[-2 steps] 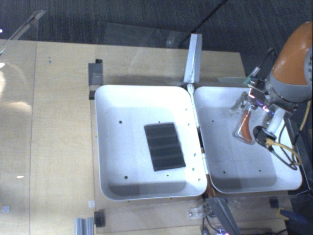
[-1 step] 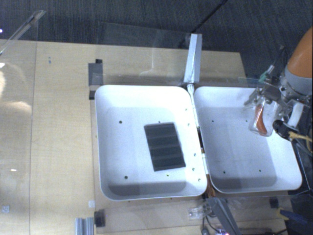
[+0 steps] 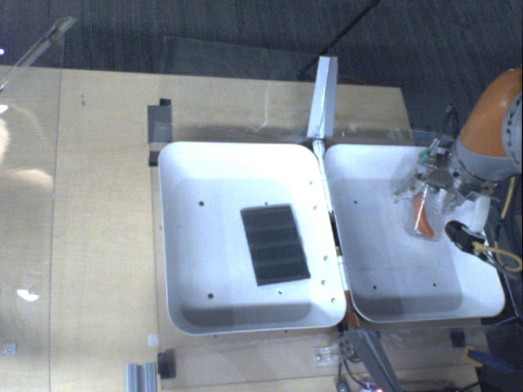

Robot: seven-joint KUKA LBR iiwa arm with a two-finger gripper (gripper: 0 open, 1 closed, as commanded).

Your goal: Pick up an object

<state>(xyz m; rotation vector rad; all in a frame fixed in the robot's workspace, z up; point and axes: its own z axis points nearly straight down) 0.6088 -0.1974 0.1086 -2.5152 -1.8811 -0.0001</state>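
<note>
Orange object [image 3: 422,216] just under the hand [image 3: 431,188] in right bin [image 3: 384,292]; hand's state indiscernible.

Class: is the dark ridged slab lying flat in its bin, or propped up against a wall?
Flat. The dark ridged slab shows its whole top face, near the middle of the left bin, apart from every wall.

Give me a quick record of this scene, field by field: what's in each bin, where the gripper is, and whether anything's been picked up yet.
left bin: shallow white bin holding a flat dark ribbed rectangular pad near its middle
right bin: shallow white bin with a small orange-red object in its upper right part
gripper: over the right bin, just above the orange-red object
pickup: cannot tell if the object is grasped
</note>
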